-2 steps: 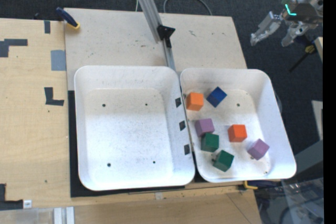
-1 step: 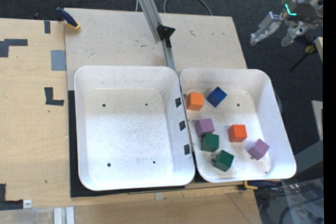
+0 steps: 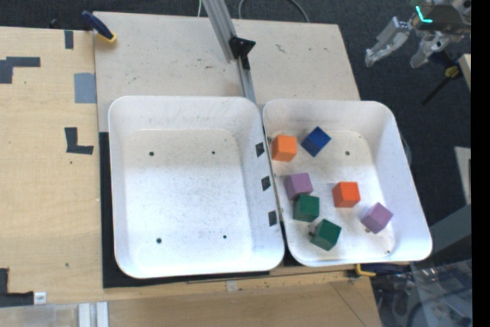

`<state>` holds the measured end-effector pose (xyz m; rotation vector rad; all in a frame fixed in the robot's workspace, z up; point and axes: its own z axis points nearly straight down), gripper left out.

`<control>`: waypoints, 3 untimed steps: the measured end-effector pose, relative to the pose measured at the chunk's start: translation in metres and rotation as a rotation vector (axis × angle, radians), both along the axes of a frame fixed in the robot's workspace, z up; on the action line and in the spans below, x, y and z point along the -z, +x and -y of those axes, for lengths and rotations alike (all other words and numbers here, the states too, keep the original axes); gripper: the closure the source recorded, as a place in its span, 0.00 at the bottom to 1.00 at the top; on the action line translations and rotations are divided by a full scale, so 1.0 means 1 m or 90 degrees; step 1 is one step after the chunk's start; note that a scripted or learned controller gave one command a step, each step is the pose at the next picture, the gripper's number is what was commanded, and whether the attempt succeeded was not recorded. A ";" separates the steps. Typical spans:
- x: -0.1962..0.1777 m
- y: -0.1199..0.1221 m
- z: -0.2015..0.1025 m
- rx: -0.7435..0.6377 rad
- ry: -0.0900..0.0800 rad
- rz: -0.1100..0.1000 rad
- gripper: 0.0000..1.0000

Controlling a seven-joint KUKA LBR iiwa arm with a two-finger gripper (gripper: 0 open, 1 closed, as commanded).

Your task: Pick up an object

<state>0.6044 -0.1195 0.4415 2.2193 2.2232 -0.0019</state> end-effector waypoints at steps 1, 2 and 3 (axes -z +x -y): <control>0.000 0.000 0.000 0.000 0.000 0.000 0.00; 0.000 0.000 0.000 0.000 0.000 0.000 0.00; 0.000 0.000 0.000 0.000 0.000 0.000 0.00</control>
